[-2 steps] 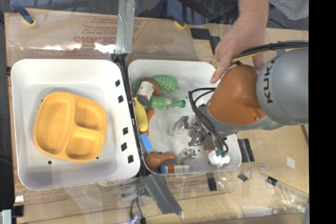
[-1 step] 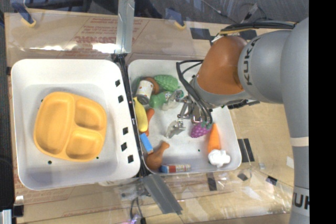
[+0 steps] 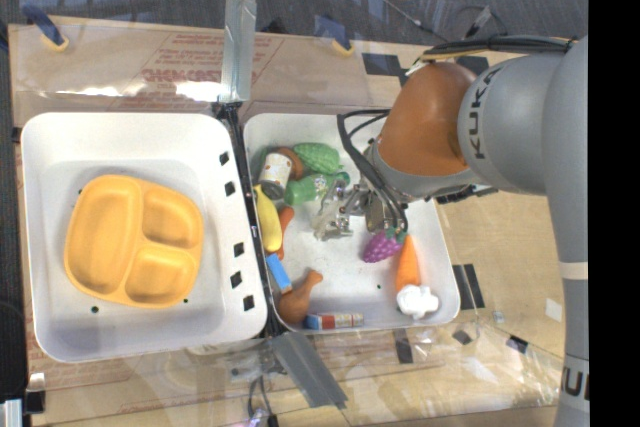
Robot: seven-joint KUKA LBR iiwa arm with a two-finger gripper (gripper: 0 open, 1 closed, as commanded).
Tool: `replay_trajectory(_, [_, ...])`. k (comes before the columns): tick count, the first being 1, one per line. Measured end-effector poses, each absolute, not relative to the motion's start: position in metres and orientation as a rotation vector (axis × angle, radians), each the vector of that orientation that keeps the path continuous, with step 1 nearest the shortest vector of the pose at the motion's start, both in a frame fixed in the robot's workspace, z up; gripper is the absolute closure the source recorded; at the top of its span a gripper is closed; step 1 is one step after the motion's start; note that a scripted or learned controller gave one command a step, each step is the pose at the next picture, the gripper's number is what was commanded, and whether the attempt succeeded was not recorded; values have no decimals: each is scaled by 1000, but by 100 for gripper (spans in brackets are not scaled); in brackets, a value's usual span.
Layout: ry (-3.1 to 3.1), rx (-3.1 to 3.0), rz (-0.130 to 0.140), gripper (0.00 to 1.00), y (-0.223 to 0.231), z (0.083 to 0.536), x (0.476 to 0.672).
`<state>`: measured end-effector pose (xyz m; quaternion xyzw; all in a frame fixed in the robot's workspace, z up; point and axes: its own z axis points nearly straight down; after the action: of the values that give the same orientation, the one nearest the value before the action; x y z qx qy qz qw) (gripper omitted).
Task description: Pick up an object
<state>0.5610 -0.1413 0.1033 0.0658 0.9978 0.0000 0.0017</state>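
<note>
My gripper [image 3: 335, 215] hangs over the middle of the right bin [image 3: 440, 290], its metal fingers pointing left. Nothing shows between the fingers. Just left of it lie a green toy [image 3: 316, 158], a small can [image 3: 274, 176] and a yellow banana [image 3: 268, 220]. A purple grape bunch [image 3: 381, 246] sits right beside the gripper, with an orange carrot [image 3: 407, 262] and a white piece [image 3: 417, 300] further right. A chicken drumstick [image 3: 298, 293], a blue piece [image 3: 277, 270] and a marker [image 3: 334, 320] lie near the front wall.
The left bin [image 3: 40, 245] holds a yellow divided plate [image 3: 133, 240]. The grey arm with its orange band [image 3: 425, 130] covers the right bin's far right corner. Taped cardboard surrounds both bins.
</note>
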Motion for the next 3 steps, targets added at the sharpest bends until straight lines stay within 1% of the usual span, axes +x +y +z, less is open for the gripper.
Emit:
replay_trajectory(1, [3132,206,0,0,-141,103,561])
replay_trajectory(2, [3125,112,-7,0,-193,218,626])
replay_trajectory(3, [3146,122,3,0,-211,130,518])
